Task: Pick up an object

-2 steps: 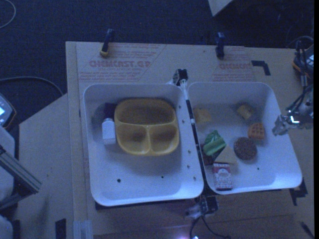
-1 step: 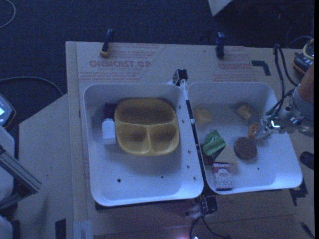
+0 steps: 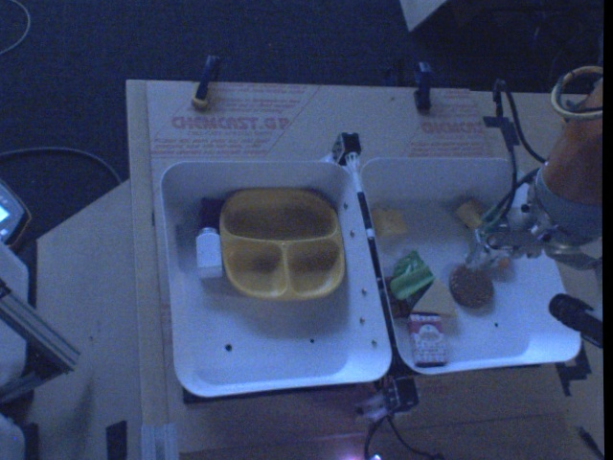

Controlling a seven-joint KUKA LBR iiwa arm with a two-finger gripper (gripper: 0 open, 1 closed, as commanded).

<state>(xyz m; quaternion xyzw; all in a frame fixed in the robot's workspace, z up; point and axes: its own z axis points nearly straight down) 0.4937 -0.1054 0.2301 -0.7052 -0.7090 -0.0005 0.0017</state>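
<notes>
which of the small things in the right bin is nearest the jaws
The round dark brown disc, lying just below the gripper. The green crumpled packet, red box and yellow pieces lie farther left.

Divided plate (image 3: pixel 281 241) centred in left bin (image 3: pixel 192 353), bottle (image 3: pixel 209 251) touching at 9 o'clock; right bin (image 3: pixel 536 343) holds packets (image 3: pixel 411 275) toward 7 o'clock.

- The arm (image 3: pixel 575 175) is cut off at the 3 o'clock edge.
- The gripper (image 3: pixel 482 257) is too dim to read.
- The red box's (image 3: pixel 428 339) label is too small.
</notes>
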